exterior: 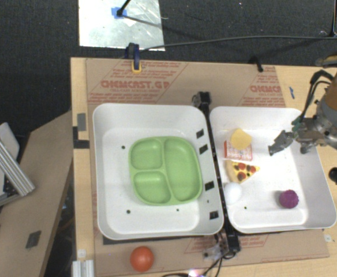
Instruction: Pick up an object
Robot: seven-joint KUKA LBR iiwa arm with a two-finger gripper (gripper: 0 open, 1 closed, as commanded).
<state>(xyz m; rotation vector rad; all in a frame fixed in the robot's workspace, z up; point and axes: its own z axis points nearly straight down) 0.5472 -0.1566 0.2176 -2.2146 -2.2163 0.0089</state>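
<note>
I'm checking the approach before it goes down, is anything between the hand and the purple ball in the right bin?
Nothing visible. The hand hangs over bare floor of the right bin; the purple ball lies alone nearer the front. The yellow block and pizza slice sit off toward the divider.

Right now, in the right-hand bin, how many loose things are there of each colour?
Yellow: 2, the yellow block and the pizza slice toy
Red and white: 1, the small packet
White: 1, the white ball
Purple: 1, the purple ball
Total: 5
</note>
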